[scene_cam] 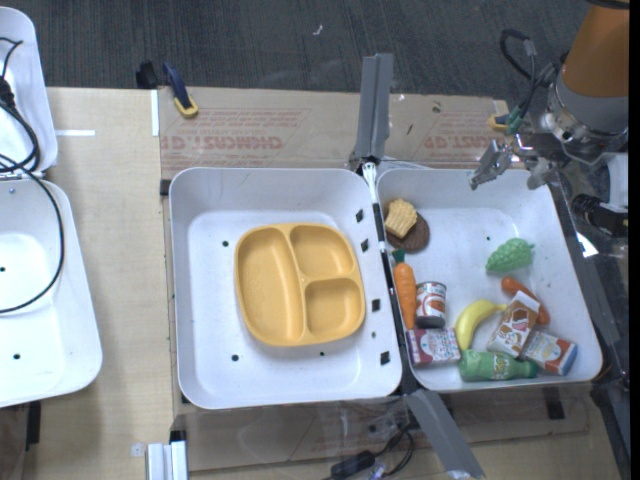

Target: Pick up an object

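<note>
My gripper [514, 167] hangs open over the back edge of the right bin [455, 200], with nothing between its fingers. Below it in that bin lie a green leafy toy [511, 255], a yellow banana [476, 320], an orange carrot [404, 293] and a small can [431, 303]. A cracker on a brown disc [404, 224] sits at the bin's back left. Along the front lie a green bottle [495, 366], a small red carton [432, 346] and two snack boxes [517, 328]. All these objects are apart from the gripper.
The left bin [200, 228] holds a yellow divided plate [300, 283]. A grey divider post [374, 108] stands between the bins at the back. White equipment with black cables [25, 218] is at the far left.
</note>
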`<move>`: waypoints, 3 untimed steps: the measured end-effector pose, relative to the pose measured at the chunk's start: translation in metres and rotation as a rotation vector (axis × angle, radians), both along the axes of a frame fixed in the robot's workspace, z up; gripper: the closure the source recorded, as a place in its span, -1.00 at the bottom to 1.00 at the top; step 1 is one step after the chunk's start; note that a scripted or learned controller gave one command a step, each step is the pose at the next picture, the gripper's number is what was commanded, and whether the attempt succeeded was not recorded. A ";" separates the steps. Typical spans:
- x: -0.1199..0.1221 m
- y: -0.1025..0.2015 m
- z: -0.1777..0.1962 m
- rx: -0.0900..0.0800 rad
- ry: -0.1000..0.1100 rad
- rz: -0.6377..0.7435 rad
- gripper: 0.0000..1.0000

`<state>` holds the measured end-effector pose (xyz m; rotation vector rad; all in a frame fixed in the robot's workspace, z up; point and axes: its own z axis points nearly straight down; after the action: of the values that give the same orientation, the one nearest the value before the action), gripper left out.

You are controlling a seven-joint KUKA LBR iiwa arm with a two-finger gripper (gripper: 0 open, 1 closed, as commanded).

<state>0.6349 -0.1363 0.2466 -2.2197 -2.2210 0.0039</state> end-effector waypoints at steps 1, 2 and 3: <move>0.020 0.043 0.035 0.000 -0.002 0.051 -1.00; -0.028 0.021 0.003 0.001 -0.001 0.442 -1.00; -0.067 -0.020 -0.094 0.002 -0.001 0.431 -1.00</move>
<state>0.5682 -0.1559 0.1528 -1.6936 -2.6444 0.0015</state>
